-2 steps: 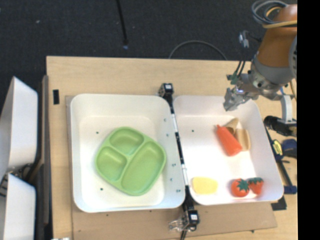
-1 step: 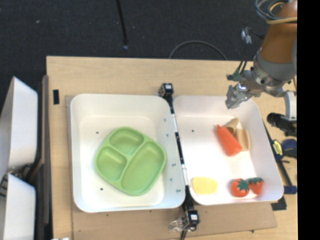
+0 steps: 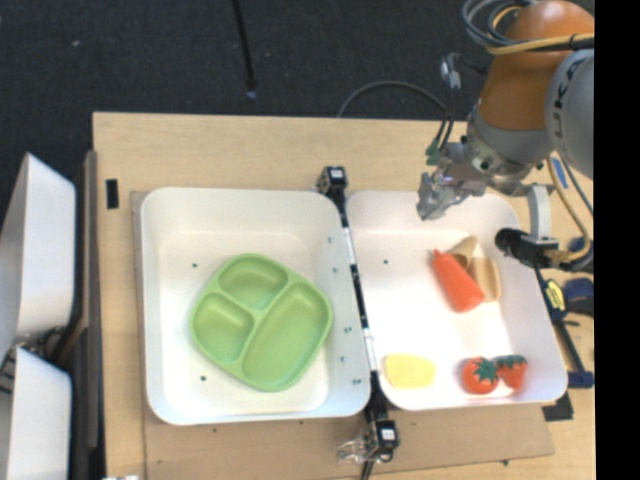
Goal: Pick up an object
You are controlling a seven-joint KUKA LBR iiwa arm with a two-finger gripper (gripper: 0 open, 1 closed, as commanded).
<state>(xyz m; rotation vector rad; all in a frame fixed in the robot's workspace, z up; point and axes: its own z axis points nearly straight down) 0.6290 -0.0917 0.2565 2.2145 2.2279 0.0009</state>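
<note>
I can read no brand, label or writing on anything from this camera; the toys and bins are plain.

My end effector (image 3: 437,205) hangs over the far edge of the right bin (image 3: 400,313), near that bin's far-left part, pointing down from the grey wrist with the orange band (image 3: 530,53) above it. I cannot tell how far apart its fingers stand: they blur into one grey tip at this angle. Nothing shows between them, and the tip seems to touch none of the toys, though I cannot tell whether it touches the bin floor.

In the right bin, the orange carrot (image 3: 457,280) lies just to the near-right of the end effector, apart from it, tilted with its narrow end toward the far left. A tan wedge-shaped piece (image 3: 482,266) lies touching the carrot's right side. At the near side of the same bin sits a flat yellow piece (image 3: 409,371), and to its right, near the corner, two small red tomatoes with green tops (image 3: 494,373) lie side by side.

The left bin (image 3: 170,238) holds a green divided plate (image 3: 262,321) with three compartments, lying flat. Both bins rest on the wooden table (image 3: 220,148), joined along the middle by black clips (image 3: 333,179) at the far and near ends.
</note>
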